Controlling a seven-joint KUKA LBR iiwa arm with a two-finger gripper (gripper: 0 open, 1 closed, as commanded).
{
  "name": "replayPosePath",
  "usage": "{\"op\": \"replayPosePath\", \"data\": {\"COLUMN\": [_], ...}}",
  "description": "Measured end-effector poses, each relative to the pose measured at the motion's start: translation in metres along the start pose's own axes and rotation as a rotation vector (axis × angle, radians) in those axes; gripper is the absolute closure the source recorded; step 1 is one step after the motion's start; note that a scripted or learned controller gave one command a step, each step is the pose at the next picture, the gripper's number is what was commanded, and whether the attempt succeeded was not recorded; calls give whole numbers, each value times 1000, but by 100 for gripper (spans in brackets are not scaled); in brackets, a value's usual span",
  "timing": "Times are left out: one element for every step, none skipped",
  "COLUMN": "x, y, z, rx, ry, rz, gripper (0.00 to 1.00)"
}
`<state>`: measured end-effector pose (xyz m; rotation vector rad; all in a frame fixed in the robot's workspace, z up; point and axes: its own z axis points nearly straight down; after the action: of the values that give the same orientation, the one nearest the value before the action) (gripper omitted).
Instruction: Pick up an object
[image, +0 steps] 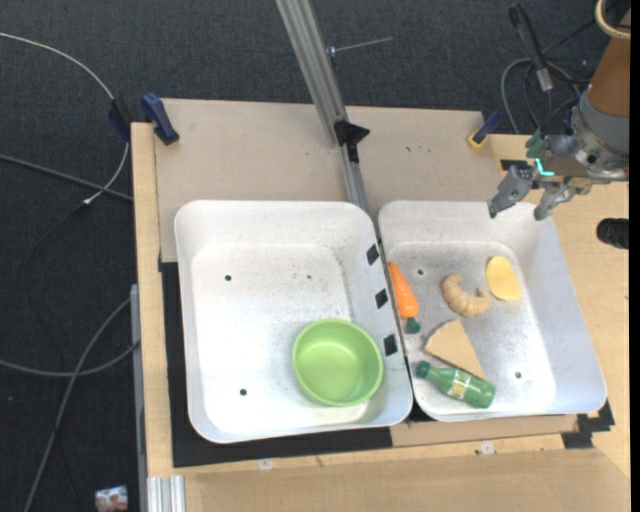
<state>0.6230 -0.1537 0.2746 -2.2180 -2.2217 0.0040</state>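
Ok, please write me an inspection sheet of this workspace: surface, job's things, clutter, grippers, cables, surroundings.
Surface: wooden bench bearing two white bins, left bin and right bin, side by side.
Job's things: in the right bin, carrot by the left wall, ginger-like root, yellow piece, tan wedge, green bottle lying on its side.
Clutter: green bowl upright in the left bin.
Grippers: gripper above the right bin's far right corner, jaws open, nothing between them.
Cables: grey cable on the floor at left.
Surroundings: dark carpet; metal pole; blue clamp.
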Motion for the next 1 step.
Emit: {"op": "replayPosePath", "data": {"x": [0], "y": [0], "z": [0], "rx": [0], "ry": [0], "rz": [0], "gripper": [0]}}
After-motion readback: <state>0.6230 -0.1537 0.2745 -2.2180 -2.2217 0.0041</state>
